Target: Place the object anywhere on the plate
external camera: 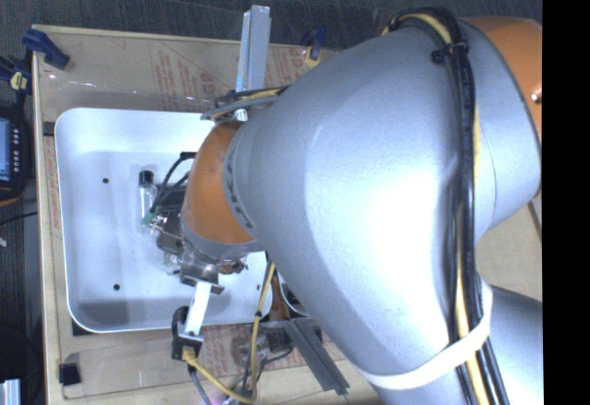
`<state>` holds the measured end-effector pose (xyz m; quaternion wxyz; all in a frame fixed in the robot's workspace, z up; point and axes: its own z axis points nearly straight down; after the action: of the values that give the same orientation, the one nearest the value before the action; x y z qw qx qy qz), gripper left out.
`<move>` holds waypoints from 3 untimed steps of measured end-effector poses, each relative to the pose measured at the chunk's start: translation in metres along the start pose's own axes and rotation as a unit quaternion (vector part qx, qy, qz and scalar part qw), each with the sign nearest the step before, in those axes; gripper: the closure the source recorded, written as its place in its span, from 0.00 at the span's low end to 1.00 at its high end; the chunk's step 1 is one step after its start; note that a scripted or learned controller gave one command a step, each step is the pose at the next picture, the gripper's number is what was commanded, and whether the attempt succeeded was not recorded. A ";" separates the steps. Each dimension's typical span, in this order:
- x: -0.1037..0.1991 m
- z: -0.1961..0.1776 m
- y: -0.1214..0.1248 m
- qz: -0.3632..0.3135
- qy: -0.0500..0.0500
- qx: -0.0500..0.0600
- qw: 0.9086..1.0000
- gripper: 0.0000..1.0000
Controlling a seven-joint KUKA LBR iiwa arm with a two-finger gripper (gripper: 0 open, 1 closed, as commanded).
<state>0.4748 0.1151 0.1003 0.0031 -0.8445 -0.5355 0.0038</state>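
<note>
The big grey arm comes in from the right and covers most of the bench. Its orange band hangs over the white bin on the left. The claw points down into the middle of this bin, close to the floor of it.

Whether the claw is open or closed, I cannot tell. The wrist sits right on top of it, and wires and dark parts crowd around it.

Just by the claw, a little to the far-left of it, there is a small thing with a dark top and a bit of green near the bottom. It looks long and thin, with its long way running from far to near. This may be the object for the task, or it may be a part of the claw. It is too small and too hidden to be sure. I cannot see it held by the claw.

I cannot pick out a plate. The arm covers the right part of the bench, so the plate may sit under it.

My guess is that the job is at its start, at the grabbing step. The claw would need to line up across the thin side of the thing.
</note>
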 end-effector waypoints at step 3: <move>0.020 -0.014 -0.011 0.220 0.000 0.001 0.976 1.00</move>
<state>0.4737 0.1375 0.1147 0.0027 -0.9416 -0.3368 0.0049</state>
